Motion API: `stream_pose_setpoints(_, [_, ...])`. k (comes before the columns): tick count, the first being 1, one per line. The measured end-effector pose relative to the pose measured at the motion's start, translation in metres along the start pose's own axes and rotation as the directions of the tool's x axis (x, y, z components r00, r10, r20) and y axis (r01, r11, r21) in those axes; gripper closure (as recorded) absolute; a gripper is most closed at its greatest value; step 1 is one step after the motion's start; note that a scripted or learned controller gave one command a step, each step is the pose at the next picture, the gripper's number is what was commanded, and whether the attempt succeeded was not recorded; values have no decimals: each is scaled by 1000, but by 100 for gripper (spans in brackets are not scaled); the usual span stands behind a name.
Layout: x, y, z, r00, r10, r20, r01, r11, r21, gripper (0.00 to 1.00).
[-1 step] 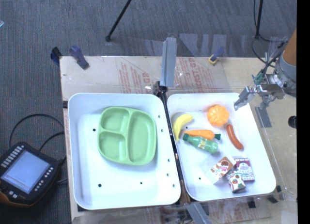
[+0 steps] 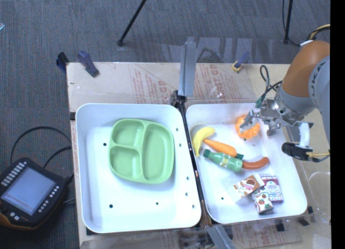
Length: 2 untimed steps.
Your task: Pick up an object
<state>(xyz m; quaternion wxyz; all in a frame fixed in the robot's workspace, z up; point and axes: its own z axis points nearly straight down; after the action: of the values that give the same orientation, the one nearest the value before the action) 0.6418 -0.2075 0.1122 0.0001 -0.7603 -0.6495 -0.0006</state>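
Your gripper (image 2: 257, 121) sits low in the right bin (image 2: 215, 114), at its far right part, and its fingers are right against an orange toy piece (image 2: 247, 128). You cannot tell from this angle whether the jaws are clenched on that piece or spread around it, so treat the grasp as unconfirmed. The orange piece itself rests on the bin floor, just left of the gripper.

Taking the orange piece as your landmark: a carrot (image 2: 220, 146) lies near it, down and to the left, and a banana (image 2: 200, 136) lies further left, close to the bin's inner wall. Just below the carrot you see a green bottle (image 2: 223, 160) lying on its side, with a sausage (image 2: 255, 163) at its right end. Further below, toward the bin's near edge, three small juice cartons (image 2: 260, 189) are clustered together.

Well to the left of the orange piece, the left bin (image 2: 91, 199) holds a green divided plate (image 2: 142, 150). On the floor beyond that bin lies a teach pendant (image 2: 28, 190).
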Motion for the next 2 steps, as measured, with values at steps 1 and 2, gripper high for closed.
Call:
stream_pose_setpoints(1, [20,0,23,1000,-31,0,31,1000,2,0])
stream_pose_setpoints(2, [20,0,13,999,-34,0,34,999,4,100])
